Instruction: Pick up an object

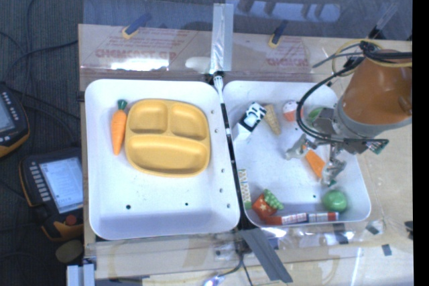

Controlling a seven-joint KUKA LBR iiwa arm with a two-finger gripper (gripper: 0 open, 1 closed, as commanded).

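Observation:
My gripper (314, 160) hangs low in the right bin (268, 167), below the arm's orange band (375, 94). Its two fingers (295, 149) stand spread apart, so it is open. A small orange wedge (316, 164) lies on the bin floor between them, and I cannot tell whether either finger touches it. A green ball (335, 199) sits just in front of the near finger. Part of a green item (312, 115) shows behind the gripper, half hidden by the wrist.
The right bin also holds a black-and-white piece (253, 117), a tan cone (273, 121), a red-and-green strawberry (267, 205) and a marker (308, 218) along the front wall. The left bin (154, 204) holds a yellow divided tray (167, 136) and a carrot (118, 129).

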